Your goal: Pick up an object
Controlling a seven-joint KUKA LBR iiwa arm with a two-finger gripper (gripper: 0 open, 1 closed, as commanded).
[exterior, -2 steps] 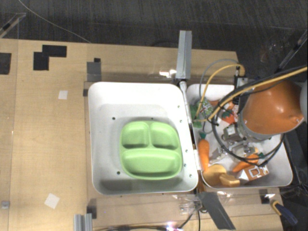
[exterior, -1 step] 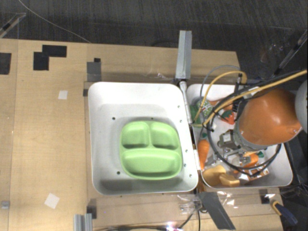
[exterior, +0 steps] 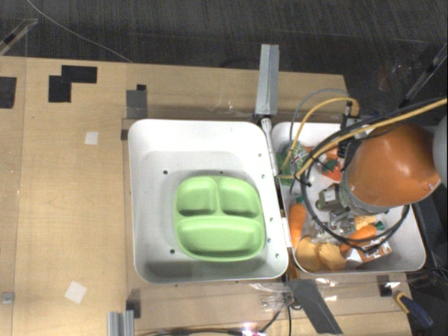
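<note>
Centrally, lying in the left bin (exterior: 143, 187): a green divided plate (exterior: 219, 218), well apart from the arm. Crowding the right bin (exterior: 418, 254): an orange carrot-shaped piece (exterior: 297, 221), tan rounded items (exterior: 320, 253) at the near edge, small mixed pieces. Hanging over these, under looping cables (exterior: 318, 128): orange band (exterior: 392, 165) and gripper (exterior: 339, 219), just beside the carrot-shaped piece; gripper state: cannot tell.

No legible text anywhere — no labels, numbers.
</note>
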